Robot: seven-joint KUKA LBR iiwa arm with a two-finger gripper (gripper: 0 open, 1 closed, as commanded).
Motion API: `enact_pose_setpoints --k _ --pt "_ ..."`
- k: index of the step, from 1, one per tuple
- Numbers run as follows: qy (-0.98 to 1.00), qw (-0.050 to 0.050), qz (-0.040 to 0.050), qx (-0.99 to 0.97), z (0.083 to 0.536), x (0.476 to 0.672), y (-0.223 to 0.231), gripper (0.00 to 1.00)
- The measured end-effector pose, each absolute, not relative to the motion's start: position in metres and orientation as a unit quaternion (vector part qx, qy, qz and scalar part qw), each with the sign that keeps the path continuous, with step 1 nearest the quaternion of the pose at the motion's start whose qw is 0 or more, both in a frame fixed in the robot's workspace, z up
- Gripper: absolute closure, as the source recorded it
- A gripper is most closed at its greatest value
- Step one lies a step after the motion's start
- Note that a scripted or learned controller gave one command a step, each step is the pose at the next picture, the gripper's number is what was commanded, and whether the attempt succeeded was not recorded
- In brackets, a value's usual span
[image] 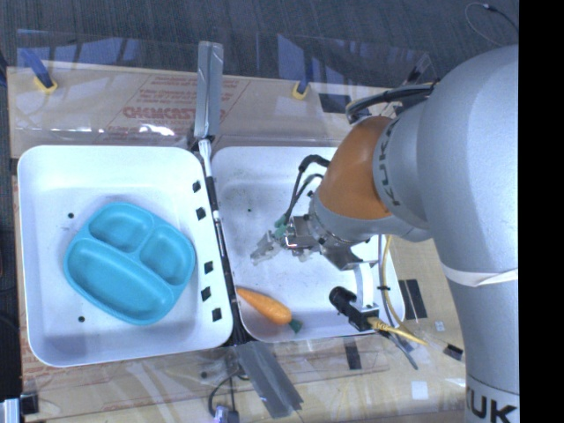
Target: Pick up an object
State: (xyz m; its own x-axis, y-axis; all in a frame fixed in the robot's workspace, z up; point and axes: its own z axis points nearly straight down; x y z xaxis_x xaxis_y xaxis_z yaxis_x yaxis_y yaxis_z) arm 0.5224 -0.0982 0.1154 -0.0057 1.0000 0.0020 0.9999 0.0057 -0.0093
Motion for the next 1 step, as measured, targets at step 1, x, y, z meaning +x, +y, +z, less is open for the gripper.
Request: enact_pose_setpoints --k 1 --pt "-0.71 0.003 0.0016 -0.704 0.0899 0.4755 -0.0967 0.0"
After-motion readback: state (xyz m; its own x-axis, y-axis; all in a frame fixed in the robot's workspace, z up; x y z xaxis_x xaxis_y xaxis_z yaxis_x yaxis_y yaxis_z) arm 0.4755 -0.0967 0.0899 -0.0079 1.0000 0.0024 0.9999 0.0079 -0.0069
